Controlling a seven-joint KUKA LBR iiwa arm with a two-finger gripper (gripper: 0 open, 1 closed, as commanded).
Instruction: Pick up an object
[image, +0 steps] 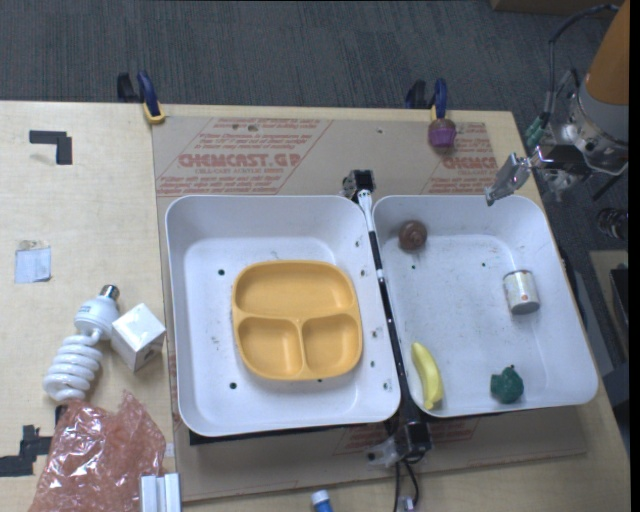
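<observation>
A: Camera view check. Claw (512, 180) sits at the 2 o'clock corner of the right bin (560, 290), just above its rim. Nothing between the fingers.

B: Open or shut?

A: Can't tell. The fingertips read as one thin metal blade at this slant, no visible gap. It touches nothing in the bin.

B: Candidates?

A: All in the right bin. Brown ball (413, 235) at 11 o'clock, near the divider. Silver can (520, 292) lying on its side at 3 o'clock. Banana (428, 374) at 7 o'clock, tight against the left wall. Green toy (507, 385) at 5 o'clock. Left bin (190, 300) has the yellow tray (297, 320), centred.

B: Risks?

A: Can is closest to the claw but round and on its side, so I'd expect it to roll out if the fingers close across the curve. Banana hugs the wall, so a finger likely hits the bin side first. Ball could squirt away on an off-centre close. Green toy is small, near the 5 o'clock wall, same clearance issue.

B: Other hazards?

A: Descent from the current spot clips the rim unless the arm moves inward first. Purple object (442, 132) on the tabletop at 12 o'clock is outside the bins, well apart from the claw.
</observation>
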